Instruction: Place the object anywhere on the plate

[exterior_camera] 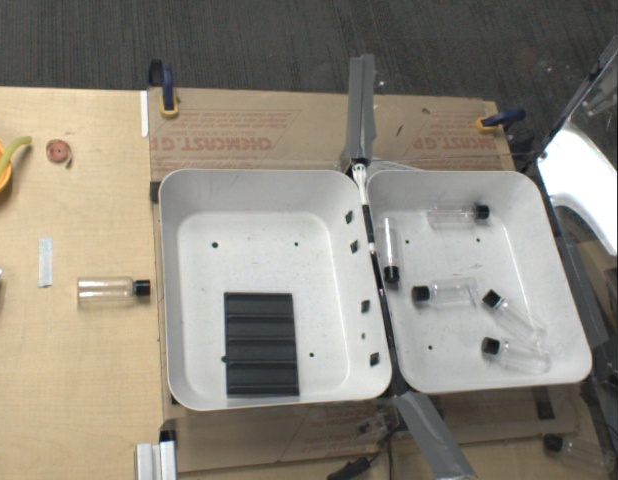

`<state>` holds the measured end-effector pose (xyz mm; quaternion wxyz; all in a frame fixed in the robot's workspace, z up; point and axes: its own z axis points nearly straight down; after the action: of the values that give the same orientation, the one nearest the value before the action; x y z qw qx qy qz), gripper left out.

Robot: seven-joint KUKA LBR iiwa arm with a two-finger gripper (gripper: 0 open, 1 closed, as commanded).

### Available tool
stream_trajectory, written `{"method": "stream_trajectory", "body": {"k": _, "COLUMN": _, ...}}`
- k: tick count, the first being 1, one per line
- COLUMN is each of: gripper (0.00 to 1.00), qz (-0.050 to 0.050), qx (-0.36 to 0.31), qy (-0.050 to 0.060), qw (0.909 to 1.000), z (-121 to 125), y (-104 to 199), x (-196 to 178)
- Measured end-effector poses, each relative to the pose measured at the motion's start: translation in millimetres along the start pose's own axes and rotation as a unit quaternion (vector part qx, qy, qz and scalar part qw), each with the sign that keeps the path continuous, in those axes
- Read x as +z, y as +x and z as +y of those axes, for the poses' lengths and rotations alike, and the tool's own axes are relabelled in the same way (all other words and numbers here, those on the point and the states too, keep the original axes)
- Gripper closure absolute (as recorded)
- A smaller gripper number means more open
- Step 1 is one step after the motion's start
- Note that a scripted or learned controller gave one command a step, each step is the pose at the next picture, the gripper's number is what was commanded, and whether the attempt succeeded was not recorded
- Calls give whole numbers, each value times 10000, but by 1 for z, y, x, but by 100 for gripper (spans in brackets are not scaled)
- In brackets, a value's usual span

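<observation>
**Task object.** The right bin [549, 268] holds five clear vials with black caps, all lying on their sides. It is the bin on the side from which the arm reaches in. Any one of them may serve as the object.
- One vial [455, 215] lies toward the far wall.
- One vial [389, 248] lies along the wall next to the divider.
- One vial [445, 292] lies mid-bin, and its body runs close to the cap of a fourth vial [507, 313].
- The fifth vial [517, 354] lies near the front corner.

**Destination.** The dark ribbed plate [260, 345] lies flat in the left bin [189, 268]. It is across the divider, well apart from all the vials.

**End effector.** Whether it is open, closed or gripping anything cannot be told from this frame. No vial sits on the plate, so the task is judged not yet done.

**Handling assessment.**
- The vials look light, rigid and smooth-walled. They are likely slippery and free to roll on the bin floor.
- Whether they are glass or plastic cannot be told, so they should be treated as breakable.
- The best hold is judged to be across the body near its middle, with the fingers square to the long axis.
- The far vial is the most isolated candidate.
- The vial along the divider wall offers poor finger clearance.

**Other items.** A sixth vial [111, 288] rests on the tabletop [79, 388] beyond the left bin.
</observation>
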<state>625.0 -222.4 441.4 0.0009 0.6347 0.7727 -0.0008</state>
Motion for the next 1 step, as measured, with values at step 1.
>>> {"method": "stream_trajectory", "body": {"k": 1, "gripper": 0, "qz": 2, "qx": 906, "qy": 8, "qw": 9959, "z": 45, "y": 46, "x": 1}}
